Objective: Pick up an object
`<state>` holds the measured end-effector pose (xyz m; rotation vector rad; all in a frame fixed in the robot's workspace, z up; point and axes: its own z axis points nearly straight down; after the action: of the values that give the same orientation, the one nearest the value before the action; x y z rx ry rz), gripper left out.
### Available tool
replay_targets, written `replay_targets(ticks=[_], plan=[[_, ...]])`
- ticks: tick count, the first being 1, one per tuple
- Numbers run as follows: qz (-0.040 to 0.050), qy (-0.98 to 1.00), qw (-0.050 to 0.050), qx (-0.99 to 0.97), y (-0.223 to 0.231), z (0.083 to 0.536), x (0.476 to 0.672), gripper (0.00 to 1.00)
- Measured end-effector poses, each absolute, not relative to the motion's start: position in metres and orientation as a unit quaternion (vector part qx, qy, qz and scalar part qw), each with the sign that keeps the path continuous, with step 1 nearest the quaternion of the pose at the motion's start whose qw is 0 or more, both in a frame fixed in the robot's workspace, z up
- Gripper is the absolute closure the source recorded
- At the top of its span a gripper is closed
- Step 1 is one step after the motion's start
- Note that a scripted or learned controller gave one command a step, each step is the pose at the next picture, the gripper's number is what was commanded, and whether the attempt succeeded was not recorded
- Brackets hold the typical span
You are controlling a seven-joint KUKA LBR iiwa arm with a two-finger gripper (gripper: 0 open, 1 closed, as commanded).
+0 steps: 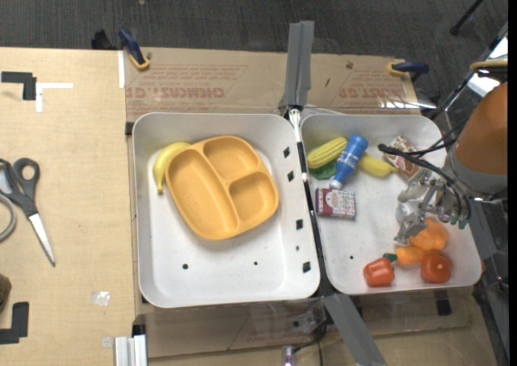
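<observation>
Even, bright overhead light, no hard directional source evident. Shadows soft and short: faint one under yellow divided plate [220,187], thin dark line along seam between two white bins [218,288]. White bin floors near blown out, mild sheen on plate rim. Light wood table [65,195] evenly lit. Dark floor at top underexposed, little detail. Overall slightly soft, low resolution; claw [408,219] and small objects near it smeared, edges indistinct. Orange arm band at right edge blurred.
</observation>
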<state>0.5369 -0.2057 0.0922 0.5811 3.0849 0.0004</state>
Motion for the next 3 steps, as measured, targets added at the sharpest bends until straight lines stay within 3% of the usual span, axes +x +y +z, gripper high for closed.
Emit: replay_targets(ticks=[1, 2, 3], plan=[[0.0017, 0.983, 0.002, 0.182, -0.202, 0.102, 0.539, 1.0], [0.0004, 0.983, 0.002, 0.183, -0.204, 0.102, 0.539, 0.0], [0.0007, 0.968, 0.008, 0.251, -0.221, 0.096, 0.488, 0.0]])
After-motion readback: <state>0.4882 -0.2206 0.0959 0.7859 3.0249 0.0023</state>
